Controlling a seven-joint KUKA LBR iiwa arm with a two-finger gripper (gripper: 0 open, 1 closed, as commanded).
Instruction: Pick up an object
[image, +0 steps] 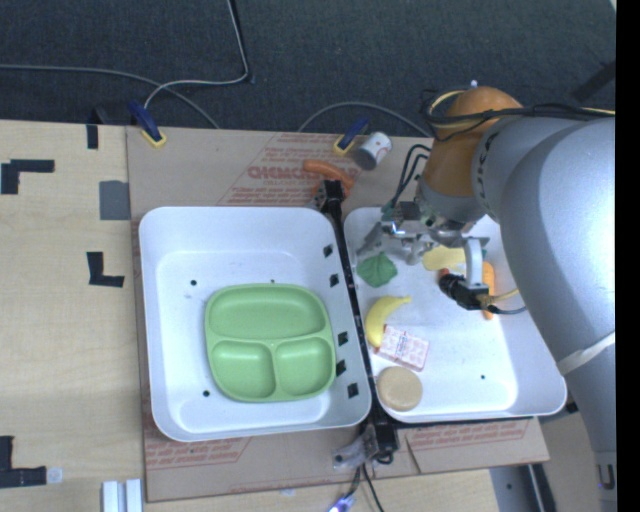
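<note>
1. Camera view: the gripper (392, 240) hangs low in the right bin (500, 395), just above a green toy (377, 270).
2. Whether it is open or grasping anything cannot be told.
3. A banana (381, 316) lies nearby.

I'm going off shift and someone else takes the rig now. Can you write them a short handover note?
Gripper: low in the right bin, near its top left corner, just above the green object; nothing visibly between its fingers.
Right bin also holds the banana, pink packet, round tan object and a yellow object.
Left bin holds the green divided plate.
Done: nothing lifted.
Left: grasp and lift one object.
</note>
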